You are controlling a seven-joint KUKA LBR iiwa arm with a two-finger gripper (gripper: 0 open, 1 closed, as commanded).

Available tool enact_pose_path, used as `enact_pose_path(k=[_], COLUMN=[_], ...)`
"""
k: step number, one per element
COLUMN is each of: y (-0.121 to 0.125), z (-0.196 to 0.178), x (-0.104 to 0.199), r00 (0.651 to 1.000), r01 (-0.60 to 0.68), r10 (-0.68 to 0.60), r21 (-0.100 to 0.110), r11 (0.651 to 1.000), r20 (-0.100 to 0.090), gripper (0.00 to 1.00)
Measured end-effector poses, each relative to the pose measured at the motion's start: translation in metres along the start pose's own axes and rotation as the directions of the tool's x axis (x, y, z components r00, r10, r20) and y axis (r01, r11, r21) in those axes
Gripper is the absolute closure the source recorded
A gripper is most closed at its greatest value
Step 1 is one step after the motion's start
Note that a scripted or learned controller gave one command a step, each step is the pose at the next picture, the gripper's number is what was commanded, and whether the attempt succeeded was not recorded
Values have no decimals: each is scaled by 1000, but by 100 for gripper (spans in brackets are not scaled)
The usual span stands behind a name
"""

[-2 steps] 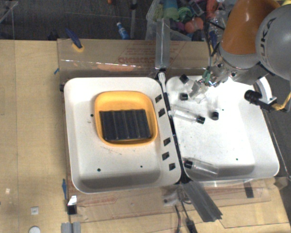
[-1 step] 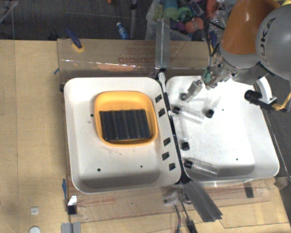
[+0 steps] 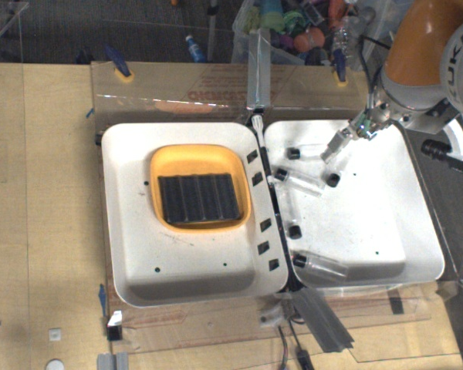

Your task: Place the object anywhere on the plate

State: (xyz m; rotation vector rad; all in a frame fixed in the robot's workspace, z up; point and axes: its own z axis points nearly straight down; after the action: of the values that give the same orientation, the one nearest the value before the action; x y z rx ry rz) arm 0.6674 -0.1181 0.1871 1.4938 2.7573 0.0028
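Note:
A yellow-orange plate (image 3: 170,163) sits in the left bin (image 3: 127,206). A black ribbed rectangular object (image 3: 199,197) lies flat on it, covering most of its middle. My gripper (image 3: 331,150) hangs over the upper part of the right bin (image 3: 401,206), slanting down to the left, well away from the plate. Its tip is just above a clear tube with black caps (image 3: 307,179). I see nothing held in it.
More clear tubes and black caps lie in the right bin: one near the top (image 3: 293,153), one by the divider (image 3: 293,230), one at the front (image 3: 321,265). A ridge with black clips (image 3: 264,206) separates the bins. A box of toys (image 3: 309,10) stands behind.

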Motion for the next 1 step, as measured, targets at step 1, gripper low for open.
enact_pose_path(k=[1], y=[-31], z=[-8], x=[-48], r00=[991], r01=[135], r10=[-135], r21=[-1], r11=[991], r20=[2], gripper=[0])
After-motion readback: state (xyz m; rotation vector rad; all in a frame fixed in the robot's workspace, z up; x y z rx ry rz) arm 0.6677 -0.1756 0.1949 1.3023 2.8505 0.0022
